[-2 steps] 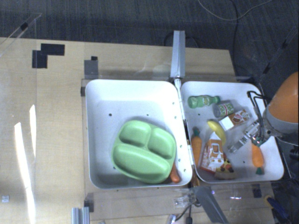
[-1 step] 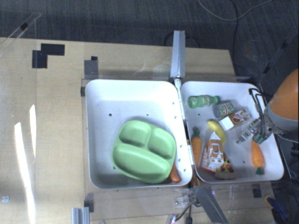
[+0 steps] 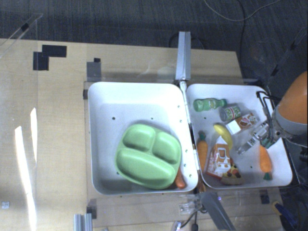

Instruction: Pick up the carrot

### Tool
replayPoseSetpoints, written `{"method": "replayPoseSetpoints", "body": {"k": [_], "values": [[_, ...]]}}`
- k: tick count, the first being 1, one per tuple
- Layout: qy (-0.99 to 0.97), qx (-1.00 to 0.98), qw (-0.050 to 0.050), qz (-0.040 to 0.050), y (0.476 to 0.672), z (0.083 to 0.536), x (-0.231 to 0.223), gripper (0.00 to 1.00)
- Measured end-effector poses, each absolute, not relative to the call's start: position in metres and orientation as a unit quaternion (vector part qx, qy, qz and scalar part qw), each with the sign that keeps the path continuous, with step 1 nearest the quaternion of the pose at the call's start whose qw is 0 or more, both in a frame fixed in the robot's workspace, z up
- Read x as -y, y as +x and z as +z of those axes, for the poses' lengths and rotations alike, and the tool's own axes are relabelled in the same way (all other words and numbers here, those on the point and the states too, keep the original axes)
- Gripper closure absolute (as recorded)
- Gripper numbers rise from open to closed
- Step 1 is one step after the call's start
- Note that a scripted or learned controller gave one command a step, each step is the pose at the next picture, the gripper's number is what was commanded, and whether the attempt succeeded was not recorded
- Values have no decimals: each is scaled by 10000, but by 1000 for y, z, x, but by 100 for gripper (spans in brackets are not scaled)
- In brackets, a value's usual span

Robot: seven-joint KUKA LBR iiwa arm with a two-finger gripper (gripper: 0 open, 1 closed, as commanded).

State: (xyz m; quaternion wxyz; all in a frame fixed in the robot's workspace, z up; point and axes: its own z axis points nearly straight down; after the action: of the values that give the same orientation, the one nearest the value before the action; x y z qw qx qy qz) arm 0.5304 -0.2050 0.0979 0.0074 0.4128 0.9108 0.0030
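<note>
Two orange carrots lie in the right bin (image 3: 284, 177). One carrot (image 3: 202, 154) rests along the bin's left wall, its green top pointing away from me. The other carrot (image 3: 264, 160) lies near the right wall with its green end toward the front edge. My gripper (image 3: 246, 144) reaches in from the right and hangs low over the bin floor. It sits just left of and slightly above the right-hand carrot, between that carrot and a yellow banana (image 3: 223, 134). Nothing is visibly held.
The right bin also holds a green bottle (image 3: 210, 104), a can (image 3: 231, 112), a small carton (image 3: 243, 122) and a printed juice box (image 3: 221, 160). A green divided plate (image 3: 148, 155) fills the left bin (image 3: 103, 129), with an orange item (image 3: 179, 180) at its front edge.
</note>
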Motion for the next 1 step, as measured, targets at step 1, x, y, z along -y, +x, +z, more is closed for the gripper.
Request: {"method": "replayPoseSetpoints", "body": {"k": [1], "values": [[3740, -9274, 88, 15, 494, 89, 206, 0]]}}
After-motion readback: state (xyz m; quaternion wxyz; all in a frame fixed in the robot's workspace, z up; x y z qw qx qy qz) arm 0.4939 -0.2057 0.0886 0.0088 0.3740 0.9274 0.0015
